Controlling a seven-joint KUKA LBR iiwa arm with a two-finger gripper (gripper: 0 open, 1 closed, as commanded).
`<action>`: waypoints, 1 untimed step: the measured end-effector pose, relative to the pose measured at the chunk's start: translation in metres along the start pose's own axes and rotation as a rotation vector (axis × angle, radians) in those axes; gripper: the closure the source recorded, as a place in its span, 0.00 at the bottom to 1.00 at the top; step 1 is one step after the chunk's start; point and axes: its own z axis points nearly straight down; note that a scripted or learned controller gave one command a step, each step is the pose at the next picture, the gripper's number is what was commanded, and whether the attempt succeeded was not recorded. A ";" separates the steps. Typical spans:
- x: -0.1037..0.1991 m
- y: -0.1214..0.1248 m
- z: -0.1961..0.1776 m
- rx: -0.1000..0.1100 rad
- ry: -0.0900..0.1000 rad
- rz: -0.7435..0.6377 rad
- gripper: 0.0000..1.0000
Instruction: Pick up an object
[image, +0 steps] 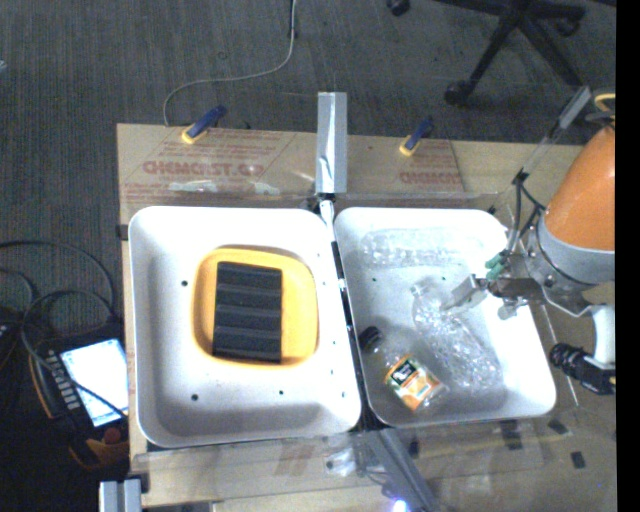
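Clear plastic bottle (452, 335), crumpled, lying slantwise on the floor of the right bin (520, 405), black cap (370, 338) toward the divider between the bins. Orange-labelled part of the bottle (412, 379) nearest the bin's front wall. Second piece of clear crinkled plastic (405, 248) near the bin's back wall, apart from the bottle. Gripper (478, 288) reaching in over the bin's right rim, tip just above the upper end of the bottle; nothing seen between the fingers. Finger state: cannot tell, tip too small and blurred against the white floor. Arm (585, 205) entering from beyond the bin's right side, orange band uppermost, grey wrist below it, tilted down toward the bin's middle. Left bin (160, 400), beside the right bin, holding a yellow tray (205, 290) with a black ribbed block (247, 310) resting in it. Two blue clamps (203, 123) on the cardboard sheet (140, 180) behind the bins.
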 end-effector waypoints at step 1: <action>-0.037 0.019 0.151 -0.011 -0.004 -0.185 0.00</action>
